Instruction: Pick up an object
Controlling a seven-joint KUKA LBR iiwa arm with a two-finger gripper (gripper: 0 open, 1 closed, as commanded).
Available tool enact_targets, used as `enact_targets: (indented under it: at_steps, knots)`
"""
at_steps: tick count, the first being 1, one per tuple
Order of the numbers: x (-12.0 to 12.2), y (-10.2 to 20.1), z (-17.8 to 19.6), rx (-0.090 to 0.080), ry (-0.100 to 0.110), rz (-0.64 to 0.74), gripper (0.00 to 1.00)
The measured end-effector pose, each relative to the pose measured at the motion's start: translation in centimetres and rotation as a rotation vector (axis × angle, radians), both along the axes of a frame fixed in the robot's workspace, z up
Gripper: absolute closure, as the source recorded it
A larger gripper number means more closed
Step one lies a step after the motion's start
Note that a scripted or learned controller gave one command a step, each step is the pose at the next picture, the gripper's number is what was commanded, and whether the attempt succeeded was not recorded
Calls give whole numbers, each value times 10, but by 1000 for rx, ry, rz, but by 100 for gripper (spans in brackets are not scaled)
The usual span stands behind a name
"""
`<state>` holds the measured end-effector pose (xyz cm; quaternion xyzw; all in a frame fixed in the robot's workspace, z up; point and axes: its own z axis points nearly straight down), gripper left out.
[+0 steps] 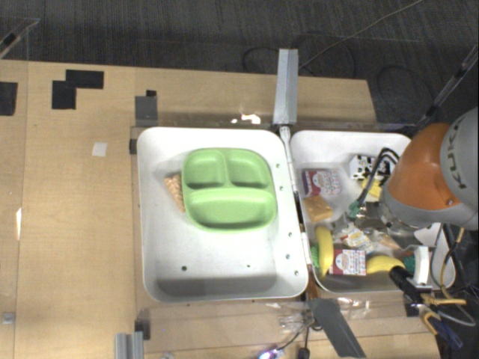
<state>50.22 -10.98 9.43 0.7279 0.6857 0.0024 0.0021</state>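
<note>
Resting on the wooden bench [67,223] are two white bins, side by side. One green divided plate [227,188], with three compartments, lies upside-right in the left bin [217,279], near its far half; one tan textured item [174,191] shows at the plate's left edge, partly under it. The right bin [329,142] holds a cluster of small goods: two red-and-white packets, one [320,182] near the bin's far left and one [349,262] near its front; two bananas, one [323,247] along the left wall and one [383,265] at the front right; one tan block [319,211] between the far packet and the left banana. One arm [438,174], grey with an orange band, reaches over the right bin from the right. Its end effector [364,217] sits low among the goods, just right of the tan block and just behind the front packet. Whether it is wide, narrow or gripping anything cannot be determined; the wrist hides it.
</note>
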Motion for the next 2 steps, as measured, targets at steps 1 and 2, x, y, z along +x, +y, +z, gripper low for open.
enact_targets:
  at_steps: [1, 2]
  knots:
    - [2, 1, 11, 1, -4, 1, 100]
    - [43, 47, 152, 0, 2, -156, 100]
